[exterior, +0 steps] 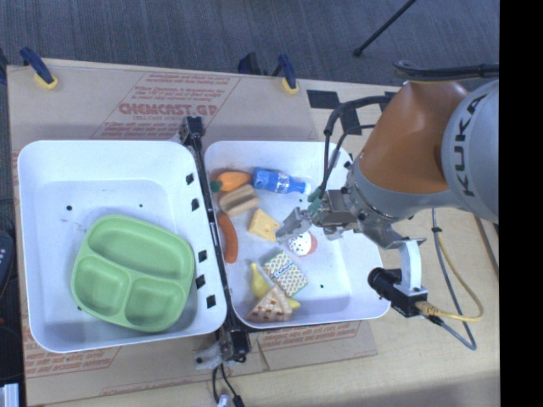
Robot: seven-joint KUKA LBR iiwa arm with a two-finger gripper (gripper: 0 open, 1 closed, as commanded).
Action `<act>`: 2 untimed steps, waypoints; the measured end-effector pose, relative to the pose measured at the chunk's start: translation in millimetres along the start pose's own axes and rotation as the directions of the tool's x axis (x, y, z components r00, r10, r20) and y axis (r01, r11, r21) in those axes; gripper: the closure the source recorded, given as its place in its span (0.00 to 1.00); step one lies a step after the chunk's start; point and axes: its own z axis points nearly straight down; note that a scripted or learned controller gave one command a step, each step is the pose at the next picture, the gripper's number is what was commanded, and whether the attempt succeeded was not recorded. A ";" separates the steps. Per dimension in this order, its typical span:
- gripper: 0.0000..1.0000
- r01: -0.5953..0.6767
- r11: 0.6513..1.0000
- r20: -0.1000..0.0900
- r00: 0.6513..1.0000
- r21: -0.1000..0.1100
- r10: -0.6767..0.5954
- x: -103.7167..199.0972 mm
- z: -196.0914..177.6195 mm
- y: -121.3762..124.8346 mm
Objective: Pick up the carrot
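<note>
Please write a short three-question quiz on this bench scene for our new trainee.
1. True or false: the green tray lies in the left bin.
2. Which item lies nearest the tool? A) blue bottle B) round red-and-white piece C) sandwich wedge
3. Fill in: the carrot lies in the ____ bin, at its far left corner.

Key: 1 true. 2 B. 3 right; it rests by the divider, apart from the tool.
</note>
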 end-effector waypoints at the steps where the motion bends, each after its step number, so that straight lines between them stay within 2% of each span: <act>1: 0.00 0.143 0.990 0.000 0.990 0.002 -0.143 39.0 69.9 55.9; 2: 0.00 0.409 0.912 0.002 0.912 -0.002 -0.409 -6.0 128.4 96.6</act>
